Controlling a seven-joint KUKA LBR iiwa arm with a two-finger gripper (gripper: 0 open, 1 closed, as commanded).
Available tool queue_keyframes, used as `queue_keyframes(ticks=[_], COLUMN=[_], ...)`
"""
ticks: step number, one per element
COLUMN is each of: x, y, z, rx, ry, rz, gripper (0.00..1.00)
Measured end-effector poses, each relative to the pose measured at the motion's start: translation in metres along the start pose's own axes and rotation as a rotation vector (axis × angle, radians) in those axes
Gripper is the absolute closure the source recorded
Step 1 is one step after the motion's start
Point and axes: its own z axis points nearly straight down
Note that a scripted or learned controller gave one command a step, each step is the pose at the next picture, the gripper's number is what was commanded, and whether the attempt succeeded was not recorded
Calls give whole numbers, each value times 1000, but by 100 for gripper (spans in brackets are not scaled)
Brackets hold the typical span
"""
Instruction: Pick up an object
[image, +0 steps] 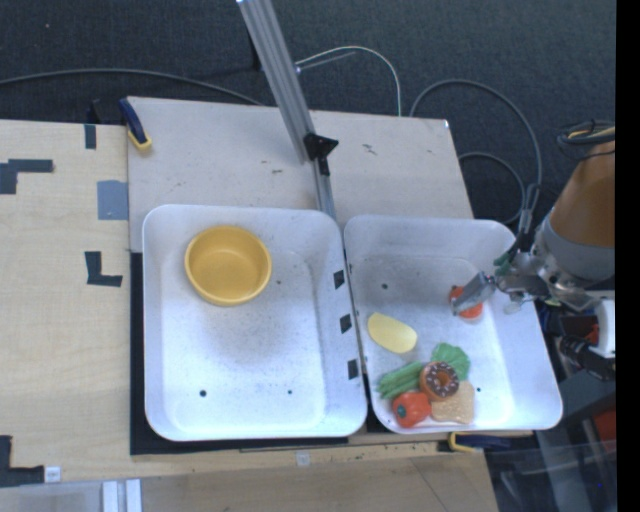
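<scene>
Gripper (470, 298) is reaching in from three o'clock, hovering over the right bin (520, 400); its finger state cannot be told, with a small red-orange object (468, 309) sitting beneath. Toward six o'clock are lying a yellow lemon-like piece (392, 333), green vegetables (420, 370), donut (440, 380) and tomato (410, 408). Left bin (240, 390) is holding a yellow bowl (228, 264).

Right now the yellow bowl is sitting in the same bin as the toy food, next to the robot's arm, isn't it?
Not quite. The camera view shows the yellow bowl alone in the left bin. The toy food lies in the right bin, the one next to the robot's arm.
</scene>
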Motion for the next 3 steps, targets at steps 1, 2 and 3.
queue_keyframes(ticks=[1, 2, 3], x=[0, 5, 5], y=[0, -2, -2], z=[0, 64, 105], rx=[0, 7, -1], ry=[0, 1, -3], rz=[0, 1, 1], gripper=[0, 0, 0])
